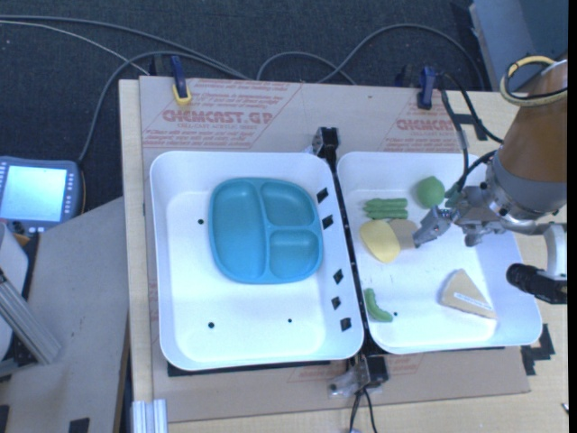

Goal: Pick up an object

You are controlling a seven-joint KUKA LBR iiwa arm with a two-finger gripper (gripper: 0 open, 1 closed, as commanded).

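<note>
Yellow lemon [380,240] just beside pincer [427,230]

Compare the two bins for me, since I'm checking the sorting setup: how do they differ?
The left bin holds a single blue divided tray; the right bin holds several small items, among them a yellow piece, a green bean pod and a tan wedge. The gripper sits over the right bin, not the left. Both are shallow, white and set side by side.
</note>
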